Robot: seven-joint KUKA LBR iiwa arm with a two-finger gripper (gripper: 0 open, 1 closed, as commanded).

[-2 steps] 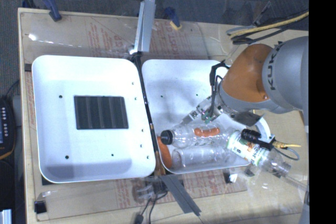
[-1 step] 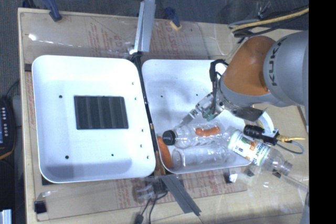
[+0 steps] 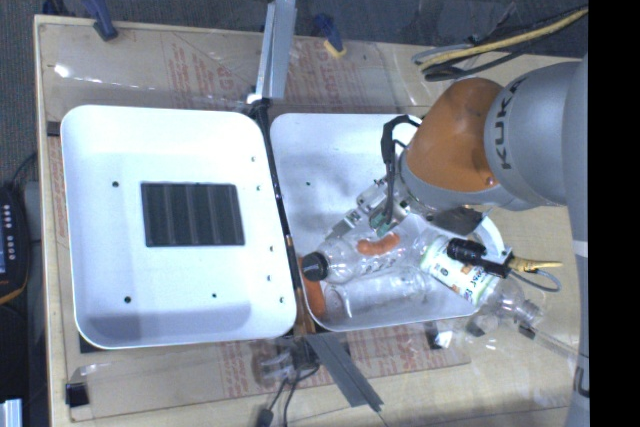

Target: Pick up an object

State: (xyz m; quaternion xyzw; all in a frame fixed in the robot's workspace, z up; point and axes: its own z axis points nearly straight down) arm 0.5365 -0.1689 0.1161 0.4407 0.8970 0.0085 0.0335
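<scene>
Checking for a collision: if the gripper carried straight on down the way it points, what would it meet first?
Probably the small orange sausage-shaped object just below the gripper, though depth is unclear.

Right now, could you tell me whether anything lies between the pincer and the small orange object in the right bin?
Nothing visible does. The pincer hangs just above the orange object. A clear plastic bottle lies close below it, crowding it rather than blocking it.

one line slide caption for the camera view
KUKA arm lowers its claw over an orange object among clear plastic bottles in the right bin.
</scene>
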